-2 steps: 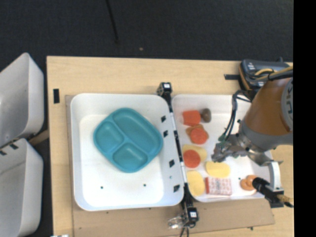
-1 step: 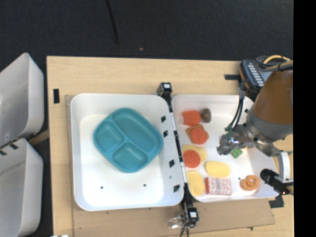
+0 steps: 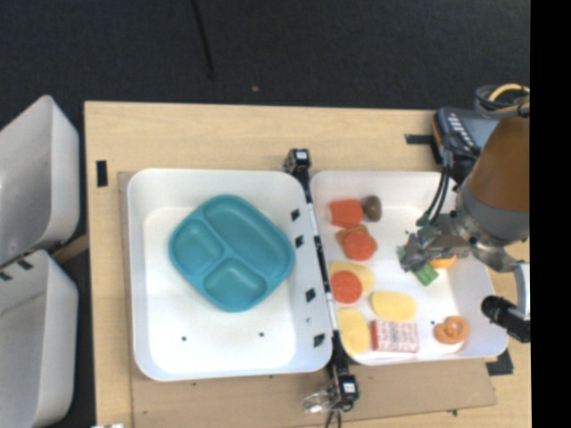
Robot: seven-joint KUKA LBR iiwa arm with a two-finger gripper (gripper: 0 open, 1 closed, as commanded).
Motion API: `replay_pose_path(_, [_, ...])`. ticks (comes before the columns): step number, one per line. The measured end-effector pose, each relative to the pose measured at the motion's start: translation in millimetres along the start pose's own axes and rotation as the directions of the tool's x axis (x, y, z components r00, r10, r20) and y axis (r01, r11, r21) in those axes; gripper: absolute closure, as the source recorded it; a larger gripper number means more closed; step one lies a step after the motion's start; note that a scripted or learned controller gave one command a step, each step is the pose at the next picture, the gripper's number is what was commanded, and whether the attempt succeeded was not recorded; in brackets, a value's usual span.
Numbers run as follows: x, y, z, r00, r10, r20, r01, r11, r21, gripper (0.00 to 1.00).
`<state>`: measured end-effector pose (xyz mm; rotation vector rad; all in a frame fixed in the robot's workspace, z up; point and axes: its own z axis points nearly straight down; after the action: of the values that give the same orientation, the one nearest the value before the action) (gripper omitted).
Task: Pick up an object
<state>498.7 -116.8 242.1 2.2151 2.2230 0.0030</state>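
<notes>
Nearest my camera, along the near edge of the right bin (image 3: 464, 350), I see a red-and-white packet (image 3: 393, 336), with a pale yellow piece (image 3: 354, 329) touching its left side and an orange ring-shaped piece (image 3: 451, 330) off to its right. Farther in lie a yellow oval (image 3: 393, 306), two orange-red rounds (image 3: 347, 285) (image 3: 359, 244), an orange-red block (image 3: 346, 212) and a brown lump (image 3: 371, 208). The left bin (image 3: 147, 328) holds a teal divided tray (image 3: 231, 251).

My claw (image 3: 417, 253) sits low over the right half of the right bin, and a small green piece (image 3: 426, 275) lies just at its near side, with something orange-yellow (image 3: 443, 260) beside it. I take the green piece as the likeliest target: it lies directly under and slightly nearer the camera than the claw tips. I cannot tell whether the claw is apart or together, nor whether it touches the green piece. The piece looks short and tilted; its long axis is unclear from here.
</notes>
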Motion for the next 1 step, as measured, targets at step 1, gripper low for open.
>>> replay_pose_path(1, [5.9, 43.3, -2.1, 1.000, 0.000, 0.000, 0.000, 1.000, 0.000, 1.00])
